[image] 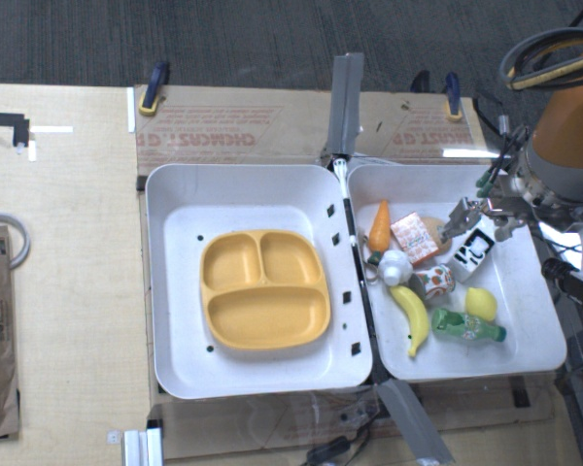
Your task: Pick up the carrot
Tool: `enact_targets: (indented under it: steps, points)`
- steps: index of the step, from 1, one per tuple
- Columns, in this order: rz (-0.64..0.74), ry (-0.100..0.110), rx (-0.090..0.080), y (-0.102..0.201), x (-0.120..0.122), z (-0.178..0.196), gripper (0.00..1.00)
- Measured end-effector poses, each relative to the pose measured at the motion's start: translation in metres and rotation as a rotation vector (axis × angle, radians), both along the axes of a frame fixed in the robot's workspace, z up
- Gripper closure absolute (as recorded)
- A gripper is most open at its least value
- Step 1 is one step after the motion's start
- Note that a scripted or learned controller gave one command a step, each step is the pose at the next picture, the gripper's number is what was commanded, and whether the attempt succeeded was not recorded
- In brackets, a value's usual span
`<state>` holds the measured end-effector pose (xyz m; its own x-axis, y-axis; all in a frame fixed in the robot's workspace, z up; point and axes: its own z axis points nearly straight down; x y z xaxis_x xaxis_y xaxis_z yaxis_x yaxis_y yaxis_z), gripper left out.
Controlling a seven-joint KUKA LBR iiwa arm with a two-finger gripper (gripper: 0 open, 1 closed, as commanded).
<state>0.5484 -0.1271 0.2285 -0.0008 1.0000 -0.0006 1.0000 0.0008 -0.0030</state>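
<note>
Banana [411, 316], nearest: being avoided. Carrot [380, 224], right bin's [539, 357] left edge: being approached by gripper [471, 223], grip state unreadable.

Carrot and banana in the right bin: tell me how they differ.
The carrot is orange and tapers straight; the banana is yellow and curved. The carrot lies near the bin's far left corner, the banana nearer the front edge. The carrot looks shorter than the banana. Both lie in the right bin, close to its left wall, and both are apart from the gripper.
</note>
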Motion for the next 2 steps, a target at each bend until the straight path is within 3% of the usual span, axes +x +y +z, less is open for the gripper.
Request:
enact_targets:
  steps: [1, 2]
  points:
    - [0.105, 0.000, 0.001, 0.013, -0.008, -0.086, 0.00]
    - [0.275, -0.002, 0.000, 0.093, -0.010, 0.046, 0.00]
